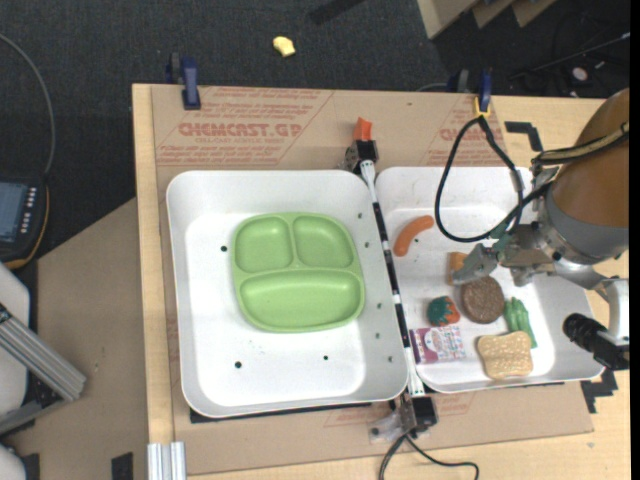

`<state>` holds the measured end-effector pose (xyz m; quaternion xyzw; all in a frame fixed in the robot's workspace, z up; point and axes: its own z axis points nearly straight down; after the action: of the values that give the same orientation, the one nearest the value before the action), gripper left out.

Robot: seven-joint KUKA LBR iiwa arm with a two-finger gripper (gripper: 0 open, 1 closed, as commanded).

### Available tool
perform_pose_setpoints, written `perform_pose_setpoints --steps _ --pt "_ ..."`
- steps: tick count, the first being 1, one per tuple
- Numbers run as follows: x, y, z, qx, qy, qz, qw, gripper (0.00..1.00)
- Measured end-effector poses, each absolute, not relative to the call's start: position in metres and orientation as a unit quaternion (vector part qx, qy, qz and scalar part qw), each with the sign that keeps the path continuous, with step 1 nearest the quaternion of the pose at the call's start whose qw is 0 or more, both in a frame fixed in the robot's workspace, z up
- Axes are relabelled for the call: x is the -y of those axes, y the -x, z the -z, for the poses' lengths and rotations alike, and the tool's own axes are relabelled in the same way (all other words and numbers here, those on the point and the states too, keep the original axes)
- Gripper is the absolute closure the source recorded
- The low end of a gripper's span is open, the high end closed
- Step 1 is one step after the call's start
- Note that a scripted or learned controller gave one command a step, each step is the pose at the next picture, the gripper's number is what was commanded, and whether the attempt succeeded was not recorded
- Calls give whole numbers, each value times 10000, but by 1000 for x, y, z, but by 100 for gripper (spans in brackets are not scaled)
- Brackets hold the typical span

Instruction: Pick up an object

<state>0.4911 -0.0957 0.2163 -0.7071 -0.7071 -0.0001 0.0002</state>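
Partly masked by its own wrist, the claw point(487, 265) hangs over the brown patty point(483, 300), grip unreadable.

Light brown board surface point(300, 133) under bins: red print "CHEMCAST GP" in large letters, upper left, near blue clamp point(187, 80). Smaller red lines above and below it, too fine to read. Same red print repeated upper right of surface and along front edge, partly covered, unreadable. Small flat white-and-pink packet point(438, 344) in right white bin point(420, 190): printed label, letters too small to read.
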Motion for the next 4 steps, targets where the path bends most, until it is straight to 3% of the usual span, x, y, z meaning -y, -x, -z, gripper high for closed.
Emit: perform_pose_setpoints --steps 1,2,3,4 --pt "107 -528 -83 7059 7083 4 -64 0" --pt "109 -530 -102 7052 7089 34 -118 100" --pt "109 -530 -100 7054 7087 30 -107 0" --pt "143 -565 -84 7067 7075 4 -23 0"
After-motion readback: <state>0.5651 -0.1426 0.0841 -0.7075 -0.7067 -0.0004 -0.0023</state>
